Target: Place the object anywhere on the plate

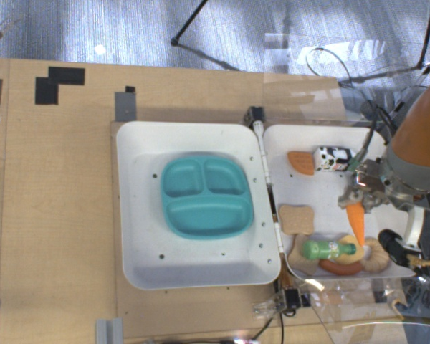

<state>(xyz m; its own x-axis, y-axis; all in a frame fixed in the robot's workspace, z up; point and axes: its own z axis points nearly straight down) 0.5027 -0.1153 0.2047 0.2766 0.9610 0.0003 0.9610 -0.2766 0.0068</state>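
The pincer (357, 192) is over the right bin (301, 138), and a toy carrot (355, 223) hangs from it, thick end up between the fingers and pointy end down. So the pincer is clamped on the carrot, near its top. The carrot looks a little above the other toys in that bin.

The carrot looks like a small plastic toy. I think it is light and hard, and it will not squash. It looks smooth, and it gets thinner toward the tip, so it could slide out if it were held low down. The thick top end is the best place to hold it, and that is where the hold seems to be.

The teal plate (206, 196) sits in the middle of the left bin (140, 213), well apart from the carrot. It has three low sections, and any of them will do.

Under the carrot lie a green bottle (322, 249), a sausage (340, 266) and a slice of bread (297, 218). A little cow (332, 158) and an orange wedge (301, 162) are at the far side
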